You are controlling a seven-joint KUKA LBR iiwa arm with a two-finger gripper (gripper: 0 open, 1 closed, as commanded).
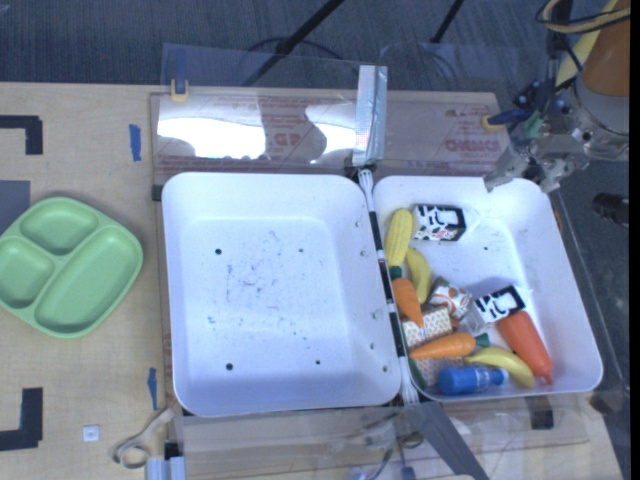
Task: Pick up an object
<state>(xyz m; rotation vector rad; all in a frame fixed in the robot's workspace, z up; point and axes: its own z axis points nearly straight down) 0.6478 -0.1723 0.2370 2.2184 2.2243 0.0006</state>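
The gripper (535,168) hangs at the right bin's (572,298) one o'clock rim, jaw state impossible to tell, while the corn cob (399,236), carrots and banana crowd seven o'clock, so any descent risks a glancing miss.

the arm (600,58) is cut off at the right edge, its tool (530,163) perhaps too blurred to read.
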